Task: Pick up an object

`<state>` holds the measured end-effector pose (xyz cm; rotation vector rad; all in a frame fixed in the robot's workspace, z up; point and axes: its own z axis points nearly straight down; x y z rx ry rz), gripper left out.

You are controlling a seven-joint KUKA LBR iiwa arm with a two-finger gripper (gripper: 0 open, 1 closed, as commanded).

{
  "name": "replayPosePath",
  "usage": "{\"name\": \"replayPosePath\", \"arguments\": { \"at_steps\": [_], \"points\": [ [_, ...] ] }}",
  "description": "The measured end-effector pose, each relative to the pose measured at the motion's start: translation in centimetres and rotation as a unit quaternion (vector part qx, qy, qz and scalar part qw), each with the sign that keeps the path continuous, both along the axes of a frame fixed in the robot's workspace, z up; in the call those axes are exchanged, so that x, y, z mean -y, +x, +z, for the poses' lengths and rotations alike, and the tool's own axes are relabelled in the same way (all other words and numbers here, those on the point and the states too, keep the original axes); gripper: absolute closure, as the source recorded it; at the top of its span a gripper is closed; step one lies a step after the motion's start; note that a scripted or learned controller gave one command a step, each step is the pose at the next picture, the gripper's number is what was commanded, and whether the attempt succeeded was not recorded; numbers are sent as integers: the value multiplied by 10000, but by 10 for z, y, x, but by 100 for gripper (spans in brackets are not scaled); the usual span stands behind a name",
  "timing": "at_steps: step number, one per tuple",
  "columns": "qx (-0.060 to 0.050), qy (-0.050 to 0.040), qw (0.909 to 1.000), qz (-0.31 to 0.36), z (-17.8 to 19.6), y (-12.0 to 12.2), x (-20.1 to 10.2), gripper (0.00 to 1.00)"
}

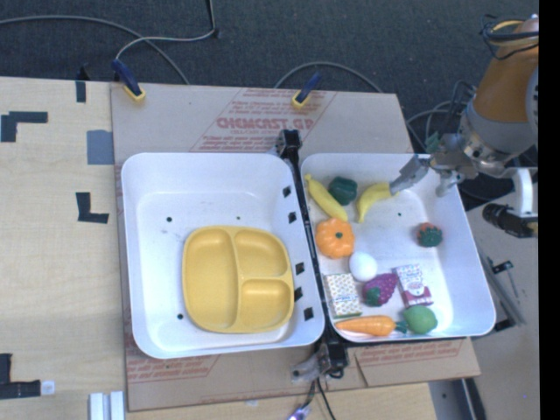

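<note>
Lying in the upper part of the right bin [468, 261], the small yellow banana [372, 199] is judged the likeliest target, since the gripper [409, 175] hangs just beside its upper end. No object is seen between the jaws, and whether they are released or clenched cannot be told from this slanted view. The step in hand is judged to be the approach, with nothing yet lifted. For the next move, the jaws would need to be centred over the banana and lowered around it.

Within the same bin are gathered a longer banana [325, 198], a dark green pepper [343, 188], an orange pumpkin [335, 238], a white egg [362, 265], a carrot [367, 326] and a green lime [421, 319]. In the left bin [144, 234] a yellow divided tray [236, 278] is held. Both bins rest on the worktop [52, 261].
</note>
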<state>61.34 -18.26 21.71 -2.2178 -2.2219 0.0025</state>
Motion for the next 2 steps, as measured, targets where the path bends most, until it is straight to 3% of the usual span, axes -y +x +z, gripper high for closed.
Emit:
{"name": "replayPosePath", "arguments": {
  "at_steps": [1, 2],
  "points": [
    [-7, 3, 10000, 0, -62, 37, -46, 0],
    [50, -22, 10000, 1, -104, 53, -74, 0]
  ]
}}
